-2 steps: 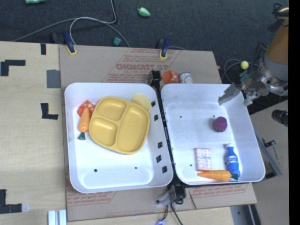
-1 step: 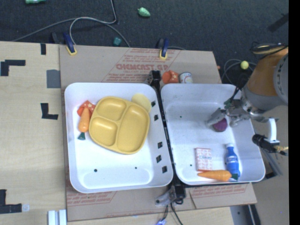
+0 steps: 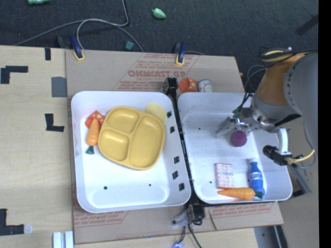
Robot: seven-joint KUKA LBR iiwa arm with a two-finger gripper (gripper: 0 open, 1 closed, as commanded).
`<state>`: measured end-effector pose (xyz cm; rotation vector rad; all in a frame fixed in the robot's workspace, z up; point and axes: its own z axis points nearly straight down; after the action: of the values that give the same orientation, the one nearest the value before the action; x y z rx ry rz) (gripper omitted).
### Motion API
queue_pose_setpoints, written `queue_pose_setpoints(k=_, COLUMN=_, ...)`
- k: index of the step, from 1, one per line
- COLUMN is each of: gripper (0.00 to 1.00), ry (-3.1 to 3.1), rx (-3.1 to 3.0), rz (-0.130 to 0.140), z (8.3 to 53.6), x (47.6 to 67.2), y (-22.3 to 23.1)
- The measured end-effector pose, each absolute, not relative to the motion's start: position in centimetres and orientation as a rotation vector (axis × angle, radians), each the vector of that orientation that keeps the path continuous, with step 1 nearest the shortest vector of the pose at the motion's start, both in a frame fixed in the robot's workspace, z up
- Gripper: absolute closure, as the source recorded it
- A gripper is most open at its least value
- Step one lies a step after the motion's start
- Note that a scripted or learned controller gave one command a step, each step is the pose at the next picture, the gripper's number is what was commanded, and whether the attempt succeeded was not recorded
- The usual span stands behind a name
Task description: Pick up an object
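Fingers of the grey two-finger gripper (image 3: pixel 239 129) stand spread apart over the right shallow white bin (image 3: pixel 199 112), with a small round purple ball (image 3: pixel 238 138) just under and between their tips, not clearly clamped. Nearer the front of that bin lie a pink patterned packet (image 3: pixel 224 174), a blue bottle (image 3: pixel 255 176) and an orange carrot (image 3: pixel 237 193). Beside it, the left white bin (image 3: pixel 124 203) holds a yellow divided plastic tray (image 3: pixel 131 137).

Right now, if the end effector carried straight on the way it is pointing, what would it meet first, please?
The end effector points down into the right bin, just above the purple ball. Going straight on, it would most likely meet that ball first, though the slanted view leaves the height gap unclear.
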<state>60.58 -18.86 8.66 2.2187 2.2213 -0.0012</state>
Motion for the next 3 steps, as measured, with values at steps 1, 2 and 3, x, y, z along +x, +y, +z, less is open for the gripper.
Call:
queue_pose_setpoints(k=1, gripper=1.00, ry=2.219, rx=2.214, rz=0.001, z=9.7, x=60.7, y=-18.9)
queue_pose_setpoints(k=2, gripper=0.00, ry=2.219, rx=2.215, rz=0.000, z=9.7, x=60.7, y=-18.9)
queue_pose_setpoints(k=3, gripper=0.00, ry=2.217, rx=2.217, rz=0.003, z=8.7, x=55.7, y=-17.0)
